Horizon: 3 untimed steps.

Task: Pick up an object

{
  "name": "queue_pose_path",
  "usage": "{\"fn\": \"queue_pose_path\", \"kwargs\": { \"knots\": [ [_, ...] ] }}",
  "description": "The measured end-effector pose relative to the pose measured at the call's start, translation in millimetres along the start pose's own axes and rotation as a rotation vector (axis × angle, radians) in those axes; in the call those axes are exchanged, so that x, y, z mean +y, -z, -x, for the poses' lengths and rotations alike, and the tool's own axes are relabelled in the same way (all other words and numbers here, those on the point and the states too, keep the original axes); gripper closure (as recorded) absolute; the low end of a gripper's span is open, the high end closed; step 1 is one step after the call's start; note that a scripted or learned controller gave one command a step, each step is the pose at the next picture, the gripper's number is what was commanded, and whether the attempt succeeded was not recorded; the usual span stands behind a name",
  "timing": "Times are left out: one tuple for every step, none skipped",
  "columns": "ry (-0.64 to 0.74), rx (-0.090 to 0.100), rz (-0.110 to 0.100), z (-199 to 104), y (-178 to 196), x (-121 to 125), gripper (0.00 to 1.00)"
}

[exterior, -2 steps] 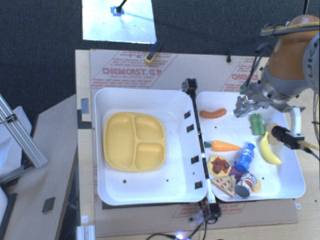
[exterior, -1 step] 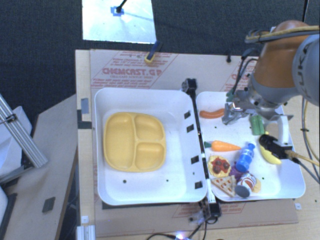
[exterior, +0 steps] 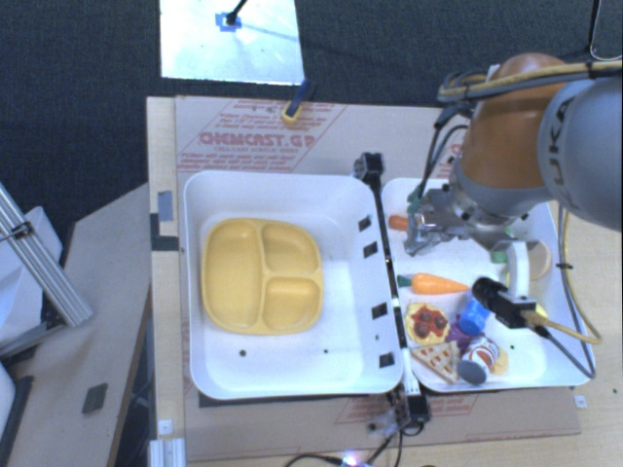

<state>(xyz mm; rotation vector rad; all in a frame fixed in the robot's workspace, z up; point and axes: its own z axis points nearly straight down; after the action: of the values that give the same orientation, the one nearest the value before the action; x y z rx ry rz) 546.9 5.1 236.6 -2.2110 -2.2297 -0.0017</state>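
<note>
My gripper point(exterior: 421, 234) hangs over the far left part of the right bin point(exterior: 545, 373), under the grey and orange arm. A small orange piece point(exterior: 397, 223) lies just left of it, by the bin's wall. An orange carrot point(exterior: 438, 283) lies a little nearer the front, apart from the gripper. Further forward sit a round red and yellow toy point(exterior: 426, 321), a pizza slice point(exterior: 436, 360), a blue cup point(exterior: 474, 316), a purple piece point(exterior: 459, 337) and a grey lump point(exterior: 474, 371). Nothing shows held in the gripper.
The left bin point(exterior: 224, 377) holds a yellow divided plate point(exterior: 261, 274). A black divider with clips point(exterior: 382, 261) runs between the bins. A black block with a yellow cable point(exterior: 506, 303) juts from the arm over the right bin. A shiny plate point(exterior: 232, 27) lies behind the bench.
</note>
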Motion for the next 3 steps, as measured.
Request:
{"fn": "queue_pose_path", "kwargs": {
  "knots": [
    [-0.005, -0.002, 0.001, -1.7, -9.5, -3.1, 1.0],
    [-0.002, -0.001, 0.002, -9.7, -6.9, -1.7, 1.0],
    [-0.006, -0.001, 0.002, -7.3, -8.1, -1.2, 1.0]
  ]
}}
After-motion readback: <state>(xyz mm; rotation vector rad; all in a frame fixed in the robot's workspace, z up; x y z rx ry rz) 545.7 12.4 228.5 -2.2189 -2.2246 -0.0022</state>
